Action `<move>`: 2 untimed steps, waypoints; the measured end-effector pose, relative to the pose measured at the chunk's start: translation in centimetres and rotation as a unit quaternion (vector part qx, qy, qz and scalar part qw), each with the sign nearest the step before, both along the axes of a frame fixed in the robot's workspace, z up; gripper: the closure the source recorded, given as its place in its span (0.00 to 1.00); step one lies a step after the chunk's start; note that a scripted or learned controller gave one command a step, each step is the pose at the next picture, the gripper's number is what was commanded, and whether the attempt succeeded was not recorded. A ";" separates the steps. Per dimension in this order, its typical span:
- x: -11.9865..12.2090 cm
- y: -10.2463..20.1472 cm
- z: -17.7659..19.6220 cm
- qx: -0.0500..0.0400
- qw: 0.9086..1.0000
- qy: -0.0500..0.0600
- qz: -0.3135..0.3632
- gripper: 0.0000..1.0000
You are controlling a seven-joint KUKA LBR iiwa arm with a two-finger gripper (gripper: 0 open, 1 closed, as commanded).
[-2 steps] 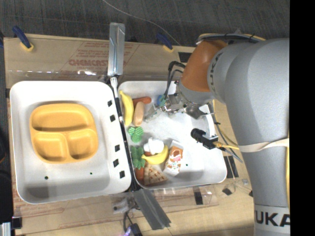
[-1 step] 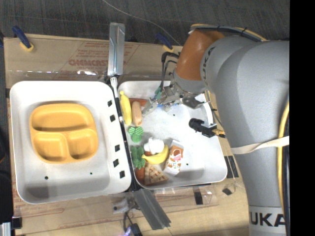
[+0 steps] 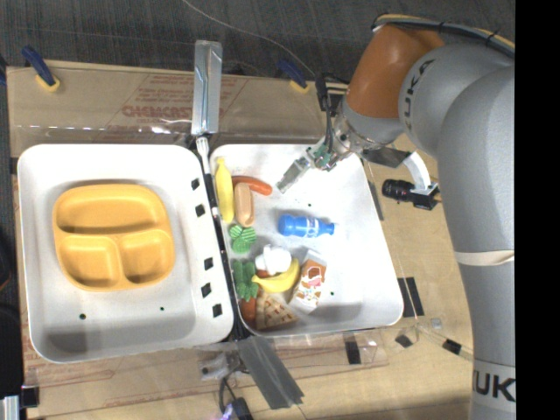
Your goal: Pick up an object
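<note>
- Nearest me, the toy food sits bunched in the near-left corner of the right bin (image 3: 385,296): a waffle (image 3: 273,311), a small carton (image 3: 310,285) and a banana (image 3: 278,278), packed so tightly that a clean grasp there looks awkward.
- A little farther in, a blue bottle (image 3: 305,227) lies on its side by itself on bare bin floor, the easiest candidate, I'd judge.
- Along the left wall beyond it lie a yellow corn cob (image 3: 224,191) and a hot dog (image 3: 245,201).
- The left bin (image 3: 35,234) carries a yellow divided tray (image 3: 112,234), probably where picks end up.
- Farthest, the end effector (image 3: 293,175) hangs over the far part of the right bin, tilted toward the hot dog, nothing in it; whether its fingers are apart I cannot tell.
</note>
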State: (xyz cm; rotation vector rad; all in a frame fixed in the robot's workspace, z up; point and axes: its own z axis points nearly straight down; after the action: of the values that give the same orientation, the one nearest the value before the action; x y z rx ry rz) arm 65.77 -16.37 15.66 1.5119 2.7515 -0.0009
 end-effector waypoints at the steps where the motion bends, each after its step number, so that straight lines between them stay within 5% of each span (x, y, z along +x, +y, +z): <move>1: -0.6 -1.6 -6.5 0.001 0.988 0.002 -0.154 0.00; 2: -5.7 -0.7 -6.5 0.001 0.994 0.002 -0.109 0.00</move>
State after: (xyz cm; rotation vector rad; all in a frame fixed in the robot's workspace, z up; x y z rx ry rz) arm 60.04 -17.08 9.17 1.8062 2.5733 -0.0014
